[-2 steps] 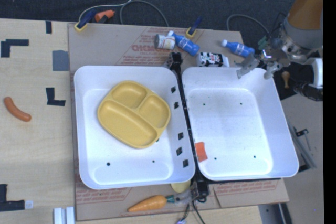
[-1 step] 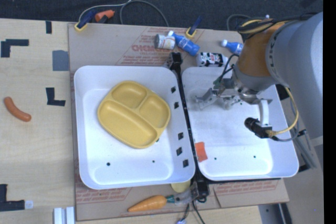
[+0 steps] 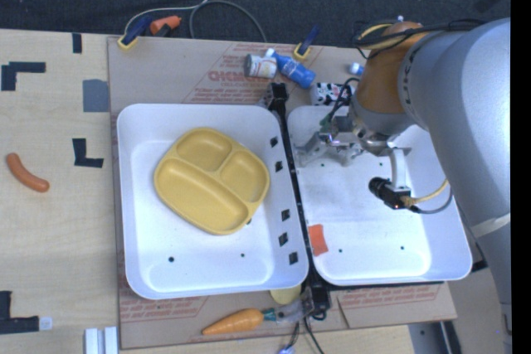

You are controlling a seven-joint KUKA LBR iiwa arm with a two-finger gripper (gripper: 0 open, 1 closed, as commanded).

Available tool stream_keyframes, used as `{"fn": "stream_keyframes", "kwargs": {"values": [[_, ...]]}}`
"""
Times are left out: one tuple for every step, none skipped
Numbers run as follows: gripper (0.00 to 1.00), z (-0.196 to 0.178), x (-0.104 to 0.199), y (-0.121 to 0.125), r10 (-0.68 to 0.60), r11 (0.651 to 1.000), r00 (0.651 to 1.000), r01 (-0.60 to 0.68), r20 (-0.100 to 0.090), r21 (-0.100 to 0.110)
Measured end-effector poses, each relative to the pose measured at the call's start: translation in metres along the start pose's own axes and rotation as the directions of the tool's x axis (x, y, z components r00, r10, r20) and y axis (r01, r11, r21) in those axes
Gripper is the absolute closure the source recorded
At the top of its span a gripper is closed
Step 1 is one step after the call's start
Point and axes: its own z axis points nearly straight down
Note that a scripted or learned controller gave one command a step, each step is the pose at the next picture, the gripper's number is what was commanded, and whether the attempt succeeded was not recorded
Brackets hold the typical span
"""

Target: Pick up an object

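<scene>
Plainly, the yellow divided plate (image 3: 212,179) lies flat in the left bin (image 3: 141,261).

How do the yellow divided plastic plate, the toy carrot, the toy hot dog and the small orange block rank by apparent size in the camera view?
1. Yellow divided plastic plate
2. Orange toy carrot
3. Orange-red toy hot dog
4. Small orange block

The carrot and the hot dog look close in size; that order is unsure.

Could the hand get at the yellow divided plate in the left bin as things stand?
Probably yes: the yellow divided plate lies alone and uncovered in the left bin, and the hand sits just across the divider.
</scene>
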Motion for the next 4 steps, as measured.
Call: {"fn": "stream_keyframes", "kwargs": {"values": [[0.00, 0.000, -0.014, 0.040, 0.000, 1.000, 1.000, 0.000, -0.002, -0.001], [1.00, -0.010, -0.014, 0.039, -0.001, 1.000, 1.000, 0.001, 0.000, -0.002], [0.00, -0.010, -0.014, 0.039, -0.001, 1.000, 1.000, 0.001, 0.001, -0.001], [0.00, 0.001, -0.002, 0.038, 0.001, 1.000, 1.000, -0.001, 0.000, 0.001]]}}
